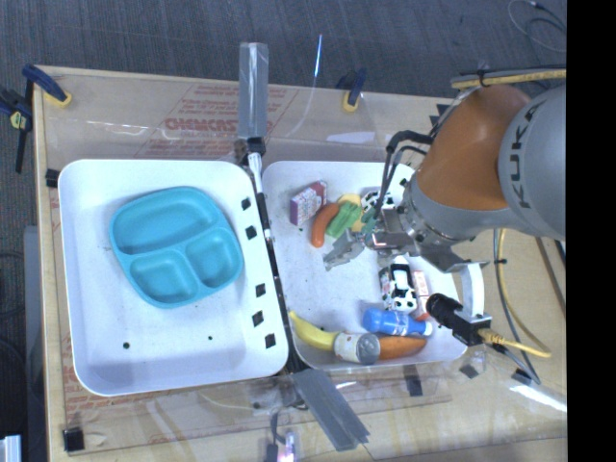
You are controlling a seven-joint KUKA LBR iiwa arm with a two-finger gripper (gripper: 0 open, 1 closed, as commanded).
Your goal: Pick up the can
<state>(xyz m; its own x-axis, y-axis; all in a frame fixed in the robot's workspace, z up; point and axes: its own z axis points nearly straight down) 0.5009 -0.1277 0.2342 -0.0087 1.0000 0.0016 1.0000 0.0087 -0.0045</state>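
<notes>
Reading left to right, you see red "CHEMCAST" lettering (199,123) on the bench sheet, then a blue tray (176,244) in the left bin (87,354). In the right bin (318,359) the blue can (395,322) lies sideways near the front wall. You cannot tell the tool's (348,248) state; "KUKA" (520,166) marks the arm.

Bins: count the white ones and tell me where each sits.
2. The left bin holds a blue tray. The right bin holds the clutter, with the gripper over it. No more seem hidden.

Gripper (348,248) hangs above the right bin (318,306) (can (367,346) near the front wall).
</notes>
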